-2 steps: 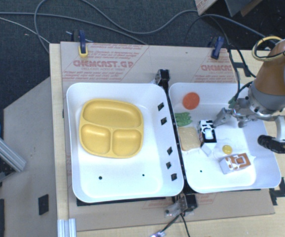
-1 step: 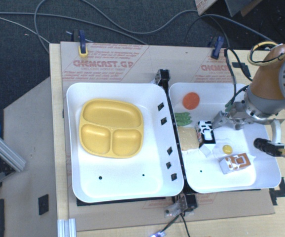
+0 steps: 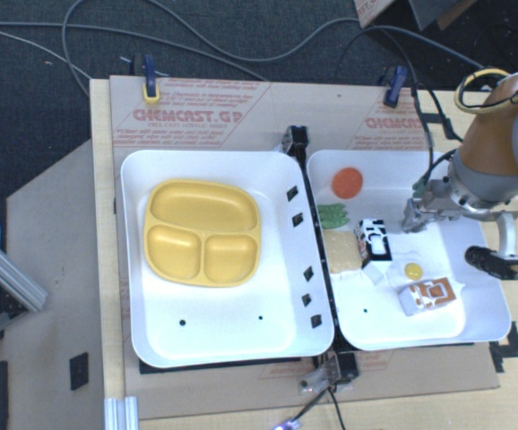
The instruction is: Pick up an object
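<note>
Looking down, we honestly can't tell the gripper's point(image 3: 418, 215) state; the wrist blocks it. In the right bin point(image 3: 483, 330) we count five bits: orange disc point(image 3: 348, 183), green piece point(image 3: 332, 215), black-white item point(image 3: 374, 239), yellow piece point(image 3: 412, 270), brown packet point(image 3: 427, 295). One yellow tray point(image 3: 202, 232) sits left.

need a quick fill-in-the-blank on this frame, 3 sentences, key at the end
1. The yellow divided plate lies in the ____ bin.
2. The orange round object lies in the right bin, near its ____ edge.
3. The yellow plate has ____ compartments.

Missing words: left; far; three
</note>
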Motion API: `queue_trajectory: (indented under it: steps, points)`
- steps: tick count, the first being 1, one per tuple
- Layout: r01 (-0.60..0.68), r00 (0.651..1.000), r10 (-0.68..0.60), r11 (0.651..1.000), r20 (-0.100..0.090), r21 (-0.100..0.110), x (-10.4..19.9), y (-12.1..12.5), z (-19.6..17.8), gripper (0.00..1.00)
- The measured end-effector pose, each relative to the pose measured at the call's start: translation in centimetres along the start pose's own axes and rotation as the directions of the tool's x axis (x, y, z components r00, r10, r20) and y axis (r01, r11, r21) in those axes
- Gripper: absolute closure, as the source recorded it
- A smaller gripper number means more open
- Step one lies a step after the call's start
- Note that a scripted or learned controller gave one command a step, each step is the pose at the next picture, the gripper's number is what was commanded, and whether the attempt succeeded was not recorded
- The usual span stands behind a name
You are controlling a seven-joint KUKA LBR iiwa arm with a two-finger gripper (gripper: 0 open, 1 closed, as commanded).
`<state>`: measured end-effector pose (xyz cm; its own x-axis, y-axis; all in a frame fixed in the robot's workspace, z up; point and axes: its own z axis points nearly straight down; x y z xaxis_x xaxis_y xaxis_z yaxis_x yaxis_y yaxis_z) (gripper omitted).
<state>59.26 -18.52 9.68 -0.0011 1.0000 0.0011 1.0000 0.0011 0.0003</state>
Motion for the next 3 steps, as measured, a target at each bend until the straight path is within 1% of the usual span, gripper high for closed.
queue_trajectory:
  steps: [1, 2, 3]
  points:
    - [0.000, 1.000, 0.000, 1.000, 0.003, -0.007, -0.2, 0.9, -6.2, 1.00]
    - [0.000, 1.000, 0.000, 1.000, 0.004, -0.006, -0.8, 1.4, -10.9, 1.00]
    - [0.000, 1.000, 0.000, 1.000, 0.004, -0.008, -1.3, 2.3, -17.0, 1.00]
